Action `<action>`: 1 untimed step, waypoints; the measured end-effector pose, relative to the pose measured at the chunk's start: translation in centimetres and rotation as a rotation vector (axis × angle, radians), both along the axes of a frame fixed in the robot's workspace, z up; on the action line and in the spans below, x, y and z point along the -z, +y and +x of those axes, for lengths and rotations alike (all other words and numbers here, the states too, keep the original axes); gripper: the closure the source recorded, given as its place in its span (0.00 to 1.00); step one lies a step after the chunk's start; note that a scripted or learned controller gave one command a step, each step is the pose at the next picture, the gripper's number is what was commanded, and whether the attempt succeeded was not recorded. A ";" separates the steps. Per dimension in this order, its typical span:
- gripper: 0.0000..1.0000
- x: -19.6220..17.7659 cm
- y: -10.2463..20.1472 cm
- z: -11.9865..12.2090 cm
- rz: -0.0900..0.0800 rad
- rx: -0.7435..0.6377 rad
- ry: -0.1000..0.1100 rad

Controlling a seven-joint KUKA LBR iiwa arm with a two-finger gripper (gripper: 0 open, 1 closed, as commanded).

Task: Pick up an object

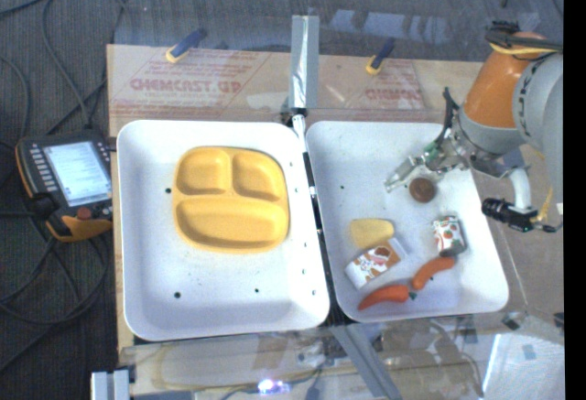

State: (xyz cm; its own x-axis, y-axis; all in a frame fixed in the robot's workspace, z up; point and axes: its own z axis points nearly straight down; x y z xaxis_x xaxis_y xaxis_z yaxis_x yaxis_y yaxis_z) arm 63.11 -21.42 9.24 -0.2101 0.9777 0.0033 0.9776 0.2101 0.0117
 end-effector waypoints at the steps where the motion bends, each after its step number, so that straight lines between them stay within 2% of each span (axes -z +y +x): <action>1: 1.00 -0.9 -0.2 0.0 -0.009 -0.001 -0.005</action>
